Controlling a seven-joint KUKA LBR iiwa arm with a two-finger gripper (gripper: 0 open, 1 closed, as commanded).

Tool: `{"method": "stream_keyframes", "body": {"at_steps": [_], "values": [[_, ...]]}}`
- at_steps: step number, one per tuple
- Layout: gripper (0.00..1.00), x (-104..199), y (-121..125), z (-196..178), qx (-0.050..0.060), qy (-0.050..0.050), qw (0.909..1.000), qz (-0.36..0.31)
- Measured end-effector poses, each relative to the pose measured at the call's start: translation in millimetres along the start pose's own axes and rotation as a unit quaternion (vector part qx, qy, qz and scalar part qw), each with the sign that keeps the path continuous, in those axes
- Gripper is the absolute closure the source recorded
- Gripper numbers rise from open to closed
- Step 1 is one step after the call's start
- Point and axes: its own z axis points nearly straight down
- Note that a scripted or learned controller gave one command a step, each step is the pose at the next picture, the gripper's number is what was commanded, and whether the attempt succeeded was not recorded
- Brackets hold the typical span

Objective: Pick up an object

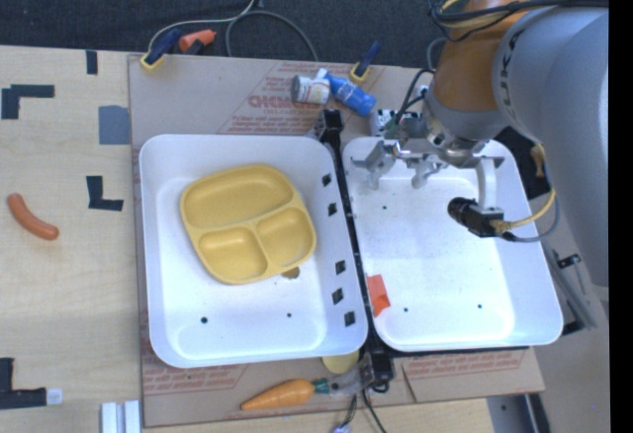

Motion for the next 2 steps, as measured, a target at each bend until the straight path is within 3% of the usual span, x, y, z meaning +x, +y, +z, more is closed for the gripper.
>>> {"method": "stream_keyframes", "body": {"at_steps": [1,2], "values": [[0.00,-40,24,103,-0.002,0.000,1.0000,-0.002],[1.00,-39,25,88,-0.003,0.000,1.0000,-0.003]]}}
